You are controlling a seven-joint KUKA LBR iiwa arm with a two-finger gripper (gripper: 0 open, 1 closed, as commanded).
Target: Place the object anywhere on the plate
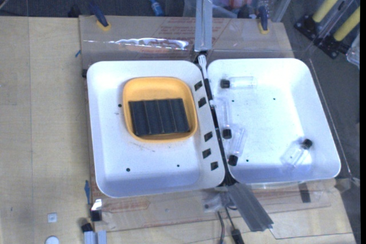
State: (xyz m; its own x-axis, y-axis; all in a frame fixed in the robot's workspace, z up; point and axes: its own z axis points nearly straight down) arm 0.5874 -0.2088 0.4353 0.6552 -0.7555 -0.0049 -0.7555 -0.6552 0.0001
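Already the dark ribbed block (159,116) lies flat on the yellow plate (132,90), which sits in the left bin (106,140). In the right bin (269,117) clear vials with black caps (297,151) lie scattered. The gripper's state cannot be told.
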